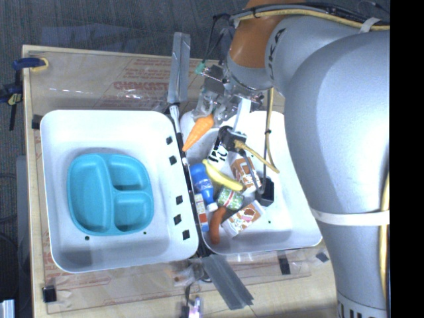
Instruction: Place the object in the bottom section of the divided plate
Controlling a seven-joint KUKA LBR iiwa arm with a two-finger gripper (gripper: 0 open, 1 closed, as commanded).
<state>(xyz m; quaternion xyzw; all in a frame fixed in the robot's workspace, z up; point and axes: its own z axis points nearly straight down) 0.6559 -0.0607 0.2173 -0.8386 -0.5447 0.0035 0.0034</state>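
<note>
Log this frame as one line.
gripper over right bin, above carrot | grasp unclear | divided plate in left bin, holds nothing

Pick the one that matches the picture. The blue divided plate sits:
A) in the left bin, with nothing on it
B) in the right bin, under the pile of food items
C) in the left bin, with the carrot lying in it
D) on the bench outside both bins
A: the blue divided plate lies in the left bin with its sections bare, while the carrot is over in the right bin by the gripper.
</note>
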